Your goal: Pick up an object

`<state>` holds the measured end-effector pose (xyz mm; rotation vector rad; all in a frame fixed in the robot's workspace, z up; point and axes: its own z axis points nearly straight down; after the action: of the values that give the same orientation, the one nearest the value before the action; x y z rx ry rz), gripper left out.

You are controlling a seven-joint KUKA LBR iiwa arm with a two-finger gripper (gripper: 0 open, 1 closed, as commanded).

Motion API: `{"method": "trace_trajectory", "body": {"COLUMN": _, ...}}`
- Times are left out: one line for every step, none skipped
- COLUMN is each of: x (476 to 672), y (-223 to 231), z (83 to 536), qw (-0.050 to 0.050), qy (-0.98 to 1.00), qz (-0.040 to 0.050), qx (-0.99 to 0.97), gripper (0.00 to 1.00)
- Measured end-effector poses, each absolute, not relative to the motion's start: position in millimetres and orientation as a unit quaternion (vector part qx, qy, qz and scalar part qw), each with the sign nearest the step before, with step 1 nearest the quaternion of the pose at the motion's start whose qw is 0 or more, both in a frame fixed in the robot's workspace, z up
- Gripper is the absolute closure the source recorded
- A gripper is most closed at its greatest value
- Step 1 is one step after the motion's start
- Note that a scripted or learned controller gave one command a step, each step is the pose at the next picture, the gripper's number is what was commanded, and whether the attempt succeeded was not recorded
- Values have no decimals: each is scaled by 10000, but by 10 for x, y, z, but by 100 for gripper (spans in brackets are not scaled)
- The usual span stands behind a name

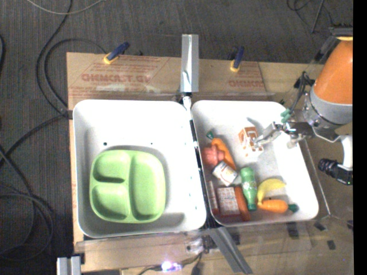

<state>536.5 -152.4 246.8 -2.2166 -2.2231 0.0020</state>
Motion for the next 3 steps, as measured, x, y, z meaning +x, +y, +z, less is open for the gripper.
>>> {"method": "trace_trajectory", "body": {"x": 5866, "y": -1600, "z": 1831, "qw": 7, "qy": -7536, "qz": 11, "qx": -6574, "gripper": 0}}
{"method": "trace_trajectory", "body": {"x": 6268, "y": -1846, "z": 907, "qw": -69, "qy": -7522, "qz": -19, "qx": -6589, "gripper": 0}}
{"method": "trace_trajectory", "body": {"x": 6687, "y": -1552, "z": 1560, "qw": -15, "qy": -7980, "qz": 14, "qx": -6026, "gripper": 0}}
